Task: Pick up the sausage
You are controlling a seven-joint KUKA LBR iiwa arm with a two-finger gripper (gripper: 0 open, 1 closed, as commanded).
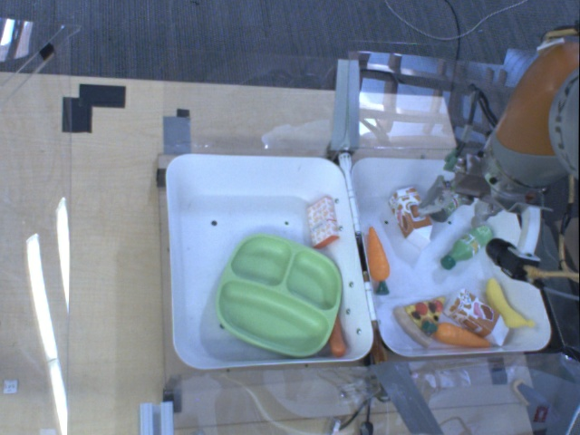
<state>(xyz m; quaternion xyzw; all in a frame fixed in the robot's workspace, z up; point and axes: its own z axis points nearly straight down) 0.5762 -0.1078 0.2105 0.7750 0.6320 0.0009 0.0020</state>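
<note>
White plastic on both sides, and we're looking at a task that has barely got going. The gripper [458, 198] hangs over the far part of the right bin [535, 338], just beside a small carton [410, 209] and above a green bottle [467, 246]. From this slant we cannot tell whether it is released or clenched, and we see nothing carried under it.

Now, where's the sausage [337, 339]? Our best reading is the short reddish-orange piece in the left bin [190, 243], tucked against the near right edge of the green plate [276, 297] and close to the wall between the bins. It is small and partly hidden, so we say that with caution. It lies flat in the bin, not lifted.

Don't confuse it with the carrot [377, 257], green-tipped, lying along the divider on the right-hand side.

So by our count nothing is done yet. The gripper is well apart from the target and in the other bin. Crossing over, descending beside the plate, closing and lifting are all left.
</note>
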